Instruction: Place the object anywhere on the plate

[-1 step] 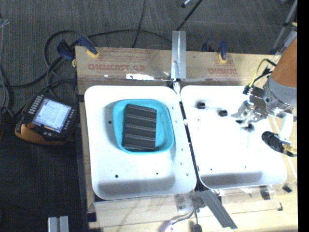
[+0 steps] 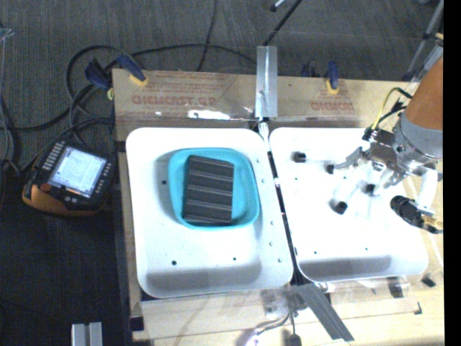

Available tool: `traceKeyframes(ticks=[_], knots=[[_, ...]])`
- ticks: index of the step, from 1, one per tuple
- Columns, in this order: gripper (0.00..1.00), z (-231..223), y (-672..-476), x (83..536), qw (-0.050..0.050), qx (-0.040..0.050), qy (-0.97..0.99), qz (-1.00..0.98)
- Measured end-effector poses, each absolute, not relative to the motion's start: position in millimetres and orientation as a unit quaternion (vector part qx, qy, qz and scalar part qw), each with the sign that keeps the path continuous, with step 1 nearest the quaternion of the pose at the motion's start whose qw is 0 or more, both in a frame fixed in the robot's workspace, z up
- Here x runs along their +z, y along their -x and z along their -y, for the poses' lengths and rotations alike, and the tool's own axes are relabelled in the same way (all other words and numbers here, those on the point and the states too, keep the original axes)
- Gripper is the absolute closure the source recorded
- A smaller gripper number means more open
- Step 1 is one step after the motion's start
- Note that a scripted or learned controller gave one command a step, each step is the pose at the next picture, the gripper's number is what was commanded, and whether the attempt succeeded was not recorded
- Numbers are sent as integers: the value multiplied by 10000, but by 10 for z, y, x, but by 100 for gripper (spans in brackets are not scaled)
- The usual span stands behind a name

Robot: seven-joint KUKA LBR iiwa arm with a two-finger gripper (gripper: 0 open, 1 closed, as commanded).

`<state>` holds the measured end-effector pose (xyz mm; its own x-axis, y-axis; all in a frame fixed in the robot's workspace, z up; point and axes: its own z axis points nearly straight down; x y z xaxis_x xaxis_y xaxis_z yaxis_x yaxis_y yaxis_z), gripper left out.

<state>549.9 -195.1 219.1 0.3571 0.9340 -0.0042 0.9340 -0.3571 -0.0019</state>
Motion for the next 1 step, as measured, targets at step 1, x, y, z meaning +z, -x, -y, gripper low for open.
traceKeyframes(ticks=[1], knots=[[0,2103,-5804,3427,15,-18,-8486,-5291]])
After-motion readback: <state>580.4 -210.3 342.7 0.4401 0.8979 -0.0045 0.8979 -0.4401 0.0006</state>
